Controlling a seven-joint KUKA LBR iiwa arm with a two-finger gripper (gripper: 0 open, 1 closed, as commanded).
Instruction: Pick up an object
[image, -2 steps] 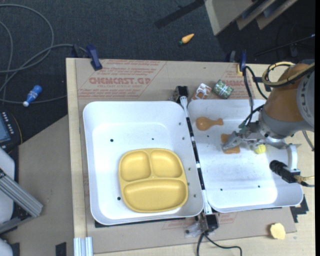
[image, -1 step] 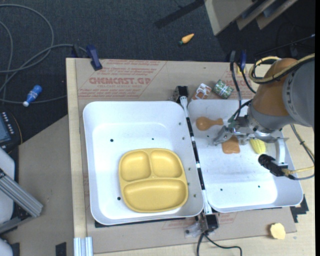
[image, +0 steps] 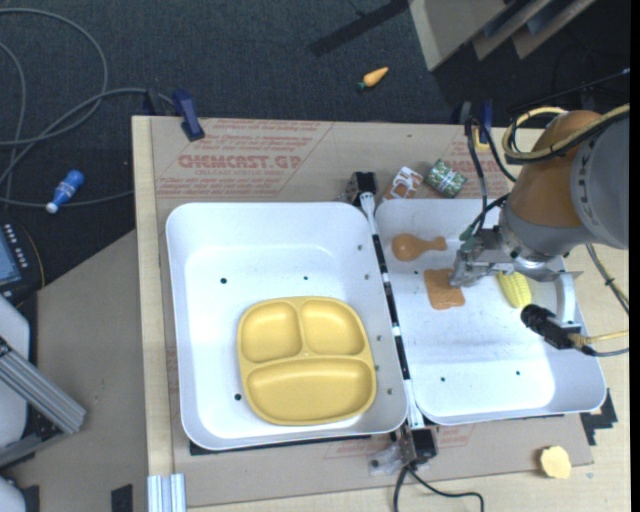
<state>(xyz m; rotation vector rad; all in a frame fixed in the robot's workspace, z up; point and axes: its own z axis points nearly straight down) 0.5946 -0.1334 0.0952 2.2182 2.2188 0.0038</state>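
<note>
Gripper (image: 466, 268) sits right above the flat orange-brown plastic slab (image: 443, 290), can't tell its state. Slab looks light, stiff and thin; I'd pinch its edges.

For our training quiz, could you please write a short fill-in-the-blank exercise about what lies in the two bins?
1. The yellow divided plate lies in the ____ bin.
2. That plate has ____ compartments.
3. The gripper is over the ____ bin, near a flat orange-brown piece.
4. The corn cob in the right bin is ____ in colour.

Missing words: left; three; right; yellow
</note>
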